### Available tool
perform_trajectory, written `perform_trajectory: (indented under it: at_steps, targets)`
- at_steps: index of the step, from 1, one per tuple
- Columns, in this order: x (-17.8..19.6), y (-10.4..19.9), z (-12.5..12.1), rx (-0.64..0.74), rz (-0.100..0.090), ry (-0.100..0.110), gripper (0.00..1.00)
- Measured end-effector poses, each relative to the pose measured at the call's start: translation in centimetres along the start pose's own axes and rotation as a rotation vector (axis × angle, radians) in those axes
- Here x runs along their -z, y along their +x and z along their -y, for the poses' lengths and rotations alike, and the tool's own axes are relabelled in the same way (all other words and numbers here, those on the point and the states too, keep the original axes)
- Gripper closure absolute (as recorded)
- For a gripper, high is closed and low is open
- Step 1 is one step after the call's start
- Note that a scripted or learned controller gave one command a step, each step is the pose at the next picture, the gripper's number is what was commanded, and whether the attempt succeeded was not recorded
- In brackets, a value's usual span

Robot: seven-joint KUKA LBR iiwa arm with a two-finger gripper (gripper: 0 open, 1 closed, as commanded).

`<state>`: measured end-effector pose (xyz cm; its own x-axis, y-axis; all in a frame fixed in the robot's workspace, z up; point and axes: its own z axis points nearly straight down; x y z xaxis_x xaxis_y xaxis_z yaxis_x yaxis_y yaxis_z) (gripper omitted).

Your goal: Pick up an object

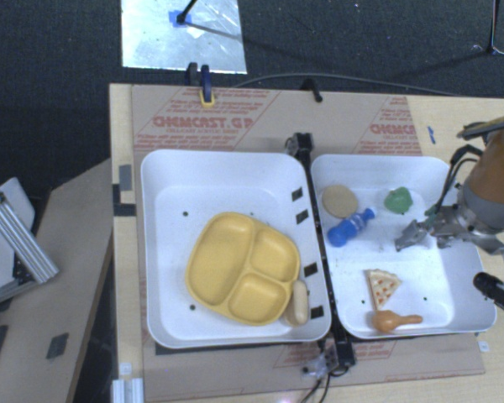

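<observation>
Green object (pixel 398 200) lies near end effector (pixel 410 238).

Blue bottle (pixel 349 227) flat, right bin (pixel 466 309)

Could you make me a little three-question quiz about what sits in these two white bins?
1. True or false: the yellow plastic divided tray lies in the right white bin.
2. Which item lies closest to the blue plastic bottle? A) tan round disc B) orange spoon-shaped toy C) beige oval bun
3. Fill in: the green lumpy toy lies in the ___ bin.

Key: 1 false, it lies in the left white bin; 2 A; 3 right.
</observation>
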<state>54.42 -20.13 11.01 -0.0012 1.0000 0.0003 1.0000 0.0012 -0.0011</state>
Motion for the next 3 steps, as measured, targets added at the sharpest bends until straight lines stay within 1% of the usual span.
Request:
perform_trajectory:
  at_steps: [1, 2, 3]
  targets:
    - [1.3, -0.1, -0.2, 0.000, 0.002, -0.006, 1.00]
    - [7.7, 0.4, -0.2, 0.003, 0.003, -0.009, 1.00]
    - [13.1, 0.4, -0.4, 0.003, 0.003, -0.009, 1.00]
